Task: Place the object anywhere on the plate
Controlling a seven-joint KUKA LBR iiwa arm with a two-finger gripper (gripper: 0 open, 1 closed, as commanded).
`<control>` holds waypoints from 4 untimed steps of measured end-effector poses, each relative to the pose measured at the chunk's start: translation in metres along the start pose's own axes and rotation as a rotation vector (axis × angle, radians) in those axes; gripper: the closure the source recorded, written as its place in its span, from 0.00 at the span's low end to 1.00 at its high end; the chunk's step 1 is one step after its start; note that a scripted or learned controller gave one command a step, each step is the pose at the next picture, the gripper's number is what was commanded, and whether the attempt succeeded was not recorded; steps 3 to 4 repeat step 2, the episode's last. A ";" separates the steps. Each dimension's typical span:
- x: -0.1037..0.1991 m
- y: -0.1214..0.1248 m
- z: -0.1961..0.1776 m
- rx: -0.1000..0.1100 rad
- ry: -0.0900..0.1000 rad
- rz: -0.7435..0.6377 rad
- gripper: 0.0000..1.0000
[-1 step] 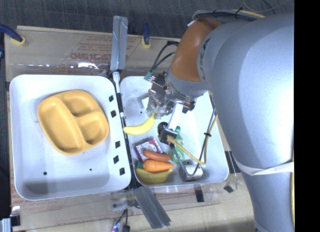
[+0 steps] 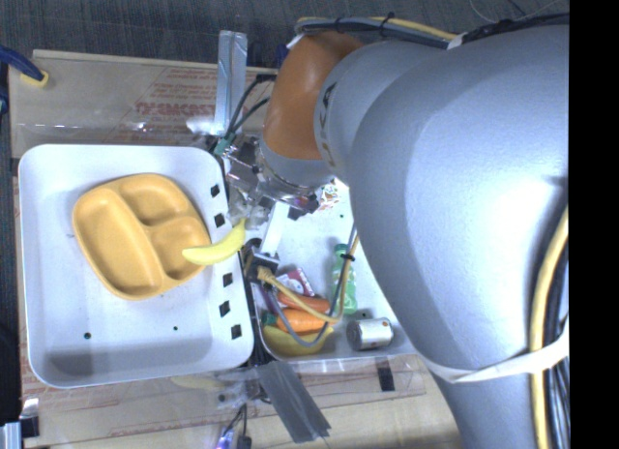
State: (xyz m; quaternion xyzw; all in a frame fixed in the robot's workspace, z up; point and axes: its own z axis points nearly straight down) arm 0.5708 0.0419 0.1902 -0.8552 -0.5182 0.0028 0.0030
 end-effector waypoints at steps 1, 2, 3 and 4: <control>0.058 0.012 -0.024 -0.006 0.000 -0.250 1.00; 0.058 0.012 -0.024 -0.006 0.000 -0.250 0.00; 0.058 0.012 -0.024 -0.006 0.000 -0.250 0.00; 0.058 0.012 -0.024 -0.006 0.000 -0.250 0.00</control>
